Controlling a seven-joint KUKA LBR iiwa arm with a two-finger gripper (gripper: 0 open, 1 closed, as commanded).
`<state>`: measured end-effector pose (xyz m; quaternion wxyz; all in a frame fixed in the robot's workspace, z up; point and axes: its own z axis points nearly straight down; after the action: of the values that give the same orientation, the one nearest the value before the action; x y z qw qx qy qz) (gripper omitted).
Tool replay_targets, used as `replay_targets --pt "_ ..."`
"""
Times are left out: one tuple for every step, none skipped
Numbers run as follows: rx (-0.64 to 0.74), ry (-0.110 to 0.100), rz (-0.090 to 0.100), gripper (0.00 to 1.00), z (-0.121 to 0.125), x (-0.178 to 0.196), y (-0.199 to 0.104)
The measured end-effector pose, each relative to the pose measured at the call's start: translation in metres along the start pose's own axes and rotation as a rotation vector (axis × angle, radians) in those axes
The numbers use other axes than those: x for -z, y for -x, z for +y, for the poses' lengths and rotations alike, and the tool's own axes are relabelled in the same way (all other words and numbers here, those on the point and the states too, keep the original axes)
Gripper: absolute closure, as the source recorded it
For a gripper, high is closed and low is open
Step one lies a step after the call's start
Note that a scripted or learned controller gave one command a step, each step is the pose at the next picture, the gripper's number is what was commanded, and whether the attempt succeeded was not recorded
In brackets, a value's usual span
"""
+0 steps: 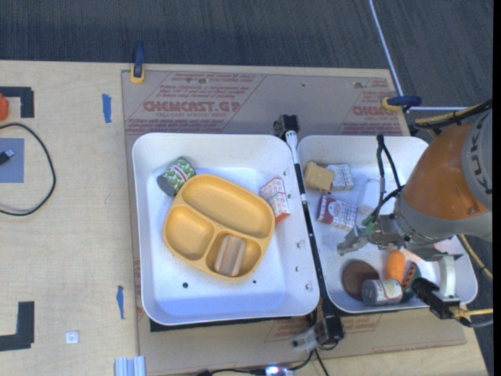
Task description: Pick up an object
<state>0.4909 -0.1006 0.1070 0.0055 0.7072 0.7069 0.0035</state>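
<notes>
Pale wooden bench, two white bins. At right, our gripper hangs low in the right bin; how it stands we cannot tell. Nearest lie a red-and-white packet and brown disc; we should centre over one before descending.

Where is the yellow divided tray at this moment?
The yellow divided tray lies in the left bin, about in its middle, with a green packet at its upper-left corner and a red-and-white packet at its right.
</notes>
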Motion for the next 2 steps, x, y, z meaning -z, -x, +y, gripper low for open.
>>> replay_targets --pt "0.001 -0.008 0.003 0.00 -0.010 -0.021 -0.005" --pt "0.001 -0.001 0.000 1.00 -0.008 -0.010 -0.005"
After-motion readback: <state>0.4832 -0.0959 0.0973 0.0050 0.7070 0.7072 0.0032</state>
